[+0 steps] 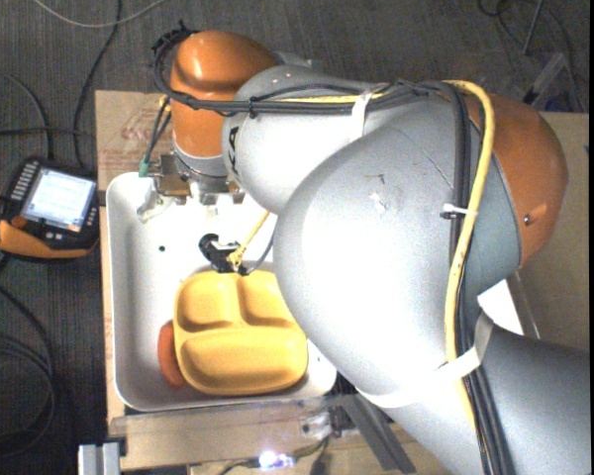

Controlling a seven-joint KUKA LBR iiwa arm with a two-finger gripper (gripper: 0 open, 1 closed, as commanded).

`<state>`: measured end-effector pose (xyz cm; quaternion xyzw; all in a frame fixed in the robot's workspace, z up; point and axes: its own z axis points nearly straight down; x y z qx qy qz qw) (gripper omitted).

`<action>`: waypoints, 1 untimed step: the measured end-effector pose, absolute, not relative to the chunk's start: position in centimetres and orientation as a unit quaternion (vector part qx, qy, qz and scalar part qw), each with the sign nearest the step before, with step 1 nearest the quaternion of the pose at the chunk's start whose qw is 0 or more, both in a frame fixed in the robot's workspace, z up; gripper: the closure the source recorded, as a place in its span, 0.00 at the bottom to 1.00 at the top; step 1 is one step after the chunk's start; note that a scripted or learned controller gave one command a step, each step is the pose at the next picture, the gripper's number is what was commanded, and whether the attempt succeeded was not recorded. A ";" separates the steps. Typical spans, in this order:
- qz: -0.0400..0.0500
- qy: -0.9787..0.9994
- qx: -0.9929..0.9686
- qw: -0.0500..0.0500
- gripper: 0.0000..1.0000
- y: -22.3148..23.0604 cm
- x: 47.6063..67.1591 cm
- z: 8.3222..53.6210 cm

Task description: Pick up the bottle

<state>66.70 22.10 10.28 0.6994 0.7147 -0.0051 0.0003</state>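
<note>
Hovering over the far end of a white bin, my hand gives no sign whether it is apart or together. Nearer, a yellow compartment tray partly covers an orange rounded thing; whether that is the bottle, I cannot tell.

The yellow tray half covers an orange thing.
</note>
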 end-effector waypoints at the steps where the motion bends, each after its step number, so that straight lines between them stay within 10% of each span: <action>1: -0.010 0.819 0.574 -0.003 0.00 22.8 66.7 8.5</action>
